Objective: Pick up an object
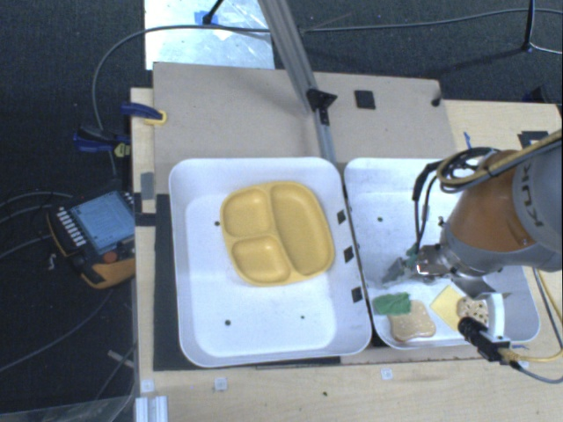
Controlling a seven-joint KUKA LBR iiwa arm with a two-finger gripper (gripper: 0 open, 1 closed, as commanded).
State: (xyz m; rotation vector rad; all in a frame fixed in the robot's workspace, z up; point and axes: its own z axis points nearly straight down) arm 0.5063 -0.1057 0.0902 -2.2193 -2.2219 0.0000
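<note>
Candidate objects, all in the near part of the right bin [380, 192]: a green piece [392, 303]; a tan bread slice [412, 323] just beside it on its right, at the bin's near rim; a yellow wedge [446, 303] to the right of the slice, partly under the robot. A small grey-green scrap [396, 272] lies above the green piece, just left of the gripper [425, 266]; it is too blurred to tell whether they touch. The gripper is low over the middle of the right bin, on the arm [493, 222] entering from the right. State of the jaws: cannot tell. The left bin [202, 323] holds a yellow three-compartment tray [277, 231] lying flat near its centre. Both bins sit side by side on the tabletop [229, 104]. A handheld device [97, 222] with a blue screen lies off the tabletop, to the left.
</note>
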